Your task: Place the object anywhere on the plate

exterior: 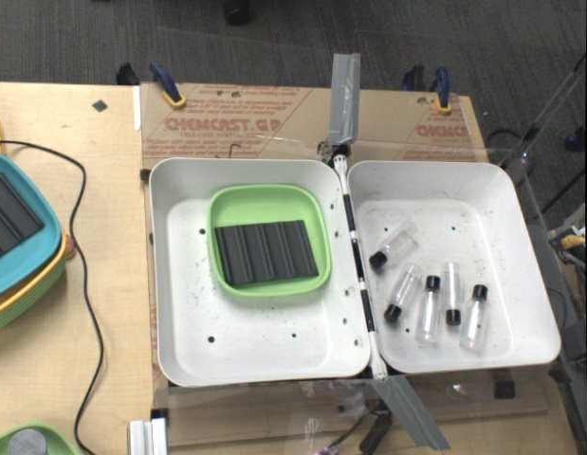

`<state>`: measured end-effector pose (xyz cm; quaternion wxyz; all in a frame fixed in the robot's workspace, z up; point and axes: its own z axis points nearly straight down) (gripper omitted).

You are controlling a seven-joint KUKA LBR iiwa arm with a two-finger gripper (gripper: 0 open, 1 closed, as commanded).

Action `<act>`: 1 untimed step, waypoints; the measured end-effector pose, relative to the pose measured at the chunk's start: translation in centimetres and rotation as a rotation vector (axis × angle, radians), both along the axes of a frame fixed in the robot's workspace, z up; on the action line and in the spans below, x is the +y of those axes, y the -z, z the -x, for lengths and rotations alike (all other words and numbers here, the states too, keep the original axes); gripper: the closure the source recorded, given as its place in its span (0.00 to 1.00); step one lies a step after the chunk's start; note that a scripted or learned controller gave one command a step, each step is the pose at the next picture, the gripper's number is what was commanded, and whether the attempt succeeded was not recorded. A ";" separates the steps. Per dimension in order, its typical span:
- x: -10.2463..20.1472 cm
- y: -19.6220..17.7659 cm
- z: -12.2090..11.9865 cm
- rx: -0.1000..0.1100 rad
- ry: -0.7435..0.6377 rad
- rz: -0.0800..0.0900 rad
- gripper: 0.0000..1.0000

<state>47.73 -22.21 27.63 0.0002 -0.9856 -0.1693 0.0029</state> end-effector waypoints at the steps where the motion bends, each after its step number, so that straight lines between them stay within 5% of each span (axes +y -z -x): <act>1: 3.2 -2.7 -0.1 -0.001 0.113 0.001 0.00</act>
